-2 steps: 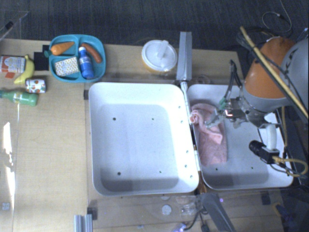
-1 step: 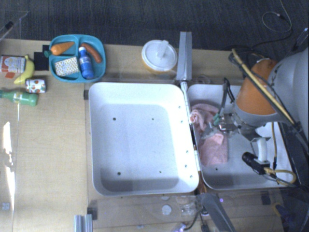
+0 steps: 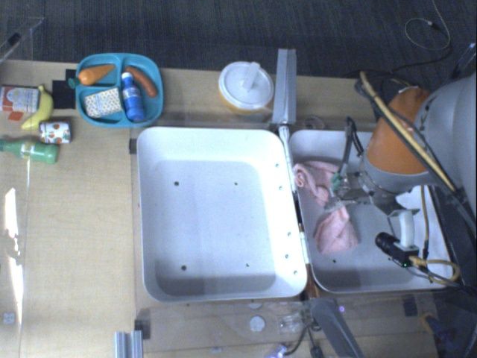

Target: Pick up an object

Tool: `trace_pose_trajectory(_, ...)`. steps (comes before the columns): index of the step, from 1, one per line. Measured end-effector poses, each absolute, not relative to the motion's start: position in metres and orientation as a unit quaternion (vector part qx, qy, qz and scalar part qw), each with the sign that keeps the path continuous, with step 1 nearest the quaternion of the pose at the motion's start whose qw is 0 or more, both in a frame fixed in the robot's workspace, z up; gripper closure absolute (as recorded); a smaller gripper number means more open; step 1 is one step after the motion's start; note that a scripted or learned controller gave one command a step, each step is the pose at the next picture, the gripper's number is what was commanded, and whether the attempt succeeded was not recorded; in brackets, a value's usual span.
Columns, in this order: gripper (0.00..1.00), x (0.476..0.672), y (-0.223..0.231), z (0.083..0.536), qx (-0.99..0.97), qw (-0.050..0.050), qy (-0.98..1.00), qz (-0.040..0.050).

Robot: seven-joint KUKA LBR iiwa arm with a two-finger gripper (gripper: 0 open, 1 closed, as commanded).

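Bench (image 3: pixel 74 259): tan worktop, two white bins side by side.

Left bin (image 3: pixel 216 215): the larger one, bare white floor with a few small dark holes.

Right bin (image 3: pixel 328 278): the arm (image 3: pixel 406 148) reaches in from the right edge, grey with an orange band, and covers most of the bin's right half. Cables loop round the wrist.

Pink cloth (image 3: pixel 328 207): crumpled, lying along the right bin's left wall, running from near the far left corner down to mid-floor. One lump up top, a second lower down.

Gripper (image 3: pixel 349 189): low over the right bin, just beside the cloth's right side, between the two lumps. Can't tell how wide it stands or whether it has any cloth.

Outside the bins, far edge of the worktop: a white lidded cup (image 3: pixel 246 86) just beyond the gap between bins. At the far left corner, a blue divided tray (image 3: pixel 153 77) holding toy food, then a banana (image 3: pixel 41 107), a small can (image 3: pixel 54 132) and a green bottle (image 3: pixel 30 151) by the left edge.
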State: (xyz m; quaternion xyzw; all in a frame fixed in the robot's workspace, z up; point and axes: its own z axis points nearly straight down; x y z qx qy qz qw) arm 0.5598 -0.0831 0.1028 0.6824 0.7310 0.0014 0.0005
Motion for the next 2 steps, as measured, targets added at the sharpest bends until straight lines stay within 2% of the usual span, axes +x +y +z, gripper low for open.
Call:
trace_pose_trajectory(1,1.0,0.626,-0.065,0.211,0.605,0.001,0.796,0.0003)
trace_pose_trajectory(2,1.0,0.59,-0.027,0.181,0.661,-0.001,0.75,-0.0009)
